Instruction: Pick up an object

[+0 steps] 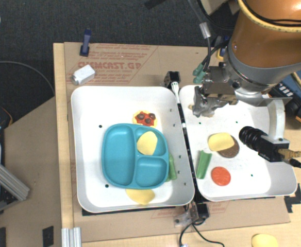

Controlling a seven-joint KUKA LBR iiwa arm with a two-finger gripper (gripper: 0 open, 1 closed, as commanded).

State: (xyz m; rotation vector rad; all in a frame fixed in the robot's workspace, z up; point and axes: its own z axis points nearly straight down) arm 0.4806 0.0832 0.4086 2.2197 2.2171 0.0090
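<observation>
the gripper (206, 106) hangs over the back left corner of the right bin (283, 187); whether it is open or closed i cannot tell, and nothing shows in its grasp. nearer the front lie a yellow and brown piece (222, 143), a green stick (203, 164) and a red disc (221, 176). the left bin (83, 138) holds a blue divided tray (120, 157).
</observation>
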